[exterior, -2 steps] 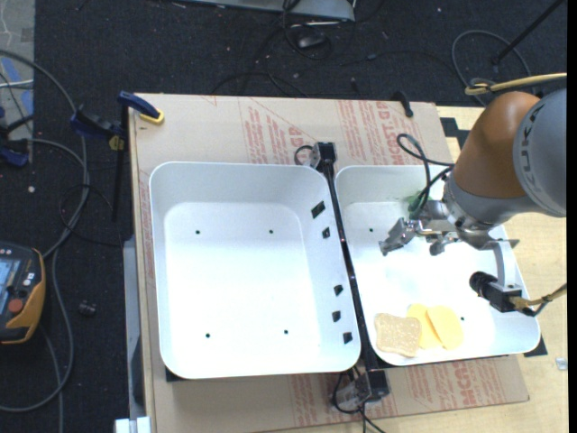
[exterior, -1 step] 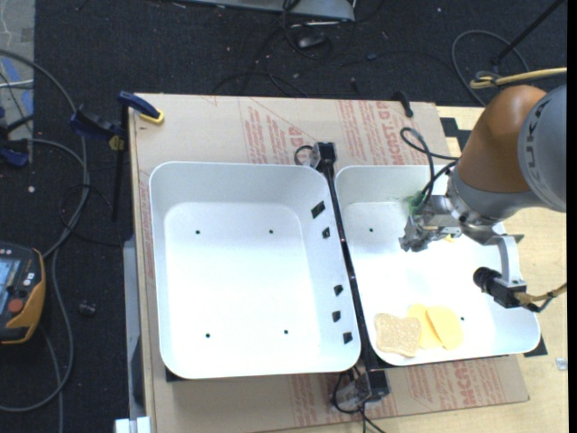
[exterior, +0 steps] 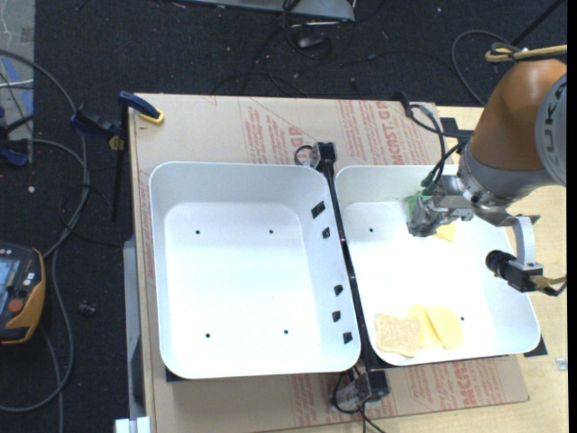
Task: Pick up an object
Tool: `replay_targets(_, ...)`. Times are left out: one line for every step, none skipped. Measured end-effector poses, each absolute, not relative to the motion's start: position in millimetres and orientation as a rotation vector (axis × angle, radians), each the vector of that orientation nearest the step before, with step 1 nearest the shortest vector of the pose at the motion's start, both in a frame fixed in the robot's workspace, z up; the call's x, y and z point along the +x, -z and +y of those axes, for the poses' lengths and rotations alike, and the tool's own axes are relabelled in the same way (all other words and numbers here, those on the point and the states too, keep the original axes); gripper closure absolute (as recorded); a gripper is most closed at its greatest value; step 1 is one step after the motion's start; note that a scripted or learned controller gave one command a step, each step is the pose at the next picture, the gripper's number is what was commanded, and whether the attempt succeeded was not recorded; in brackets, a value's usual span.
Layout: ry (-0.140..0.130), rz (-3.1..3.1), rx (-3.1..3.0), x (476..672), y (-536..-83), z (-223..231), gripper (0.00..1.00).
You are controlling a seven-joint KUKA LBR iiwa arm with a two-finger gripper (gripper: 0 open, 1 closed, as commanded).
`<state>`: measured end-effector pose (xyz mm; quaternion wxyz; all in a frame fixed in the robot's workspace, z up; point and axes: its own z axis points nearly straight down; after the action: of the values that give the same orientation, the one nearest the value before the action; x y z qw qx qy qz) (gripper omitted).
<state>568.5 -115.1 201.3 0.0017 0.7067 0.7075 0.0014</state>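
Note:
The arm reaches in from the right, and its gripper hangs low over the upper middle of the right bin. A green object shows at the gripper's left side. A small yellow piece peeks out just under the gripper's right side. Whether either one sits between the fingers is hidden by the wrist. Near the bin's front edge lie a tan bread-like slice and a yellow slice, partly overlapping.
The left bin stands beside the right one, with a black divider strip between them. A blue and yellow clamp grips the board's far left corner. Cables trail across the dark floor behind the bench.

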Motion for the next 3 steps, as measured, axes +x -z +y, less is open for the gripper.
replay_targets(-0.001,2.221,2.220,568.8,-216.5,-115.0,1.00)
replay_targets(0.000,2.227,2.218,567.1,-213.0,-61.2,1.00)
replay_targets(-0.001,2.226,2.218,553.0,-217.8,-19.9,1.00)
